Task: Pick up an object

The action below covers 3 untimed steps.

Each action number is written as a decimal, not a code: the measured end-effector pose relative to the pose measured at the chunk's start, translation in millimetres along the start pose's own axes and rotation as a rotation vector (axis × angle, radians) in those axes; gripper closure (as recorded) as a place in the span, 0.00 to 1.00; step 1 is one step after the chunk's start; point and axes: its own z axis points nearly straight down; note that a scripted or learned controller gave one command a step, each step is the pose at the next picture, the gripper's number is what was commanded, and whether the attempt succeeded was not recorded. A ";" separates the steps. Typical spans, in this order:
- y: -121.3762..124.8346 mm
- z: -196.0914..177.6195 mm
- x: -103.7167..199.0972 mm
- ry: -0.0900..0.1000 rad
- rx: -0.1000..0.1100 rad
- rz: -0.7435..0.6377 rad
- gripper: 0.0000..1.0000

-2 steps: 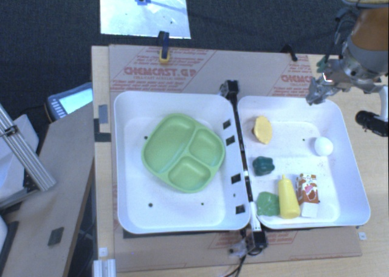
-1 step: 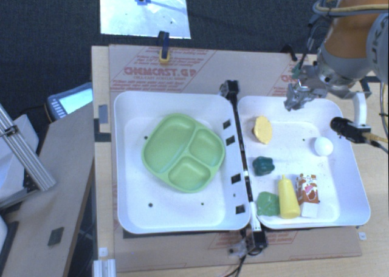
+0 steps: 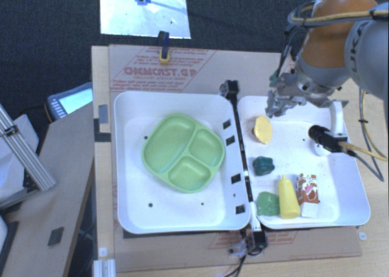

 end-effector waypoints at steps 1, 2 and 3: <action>-8.6 12.4 51.2 0.001 0.000 -0.001 1.00; -23.3 19.7 96.9 0.000 0.001 0.000 1.00; -29.3 11.2 141.7 0.000 -0.002 0.000 1.00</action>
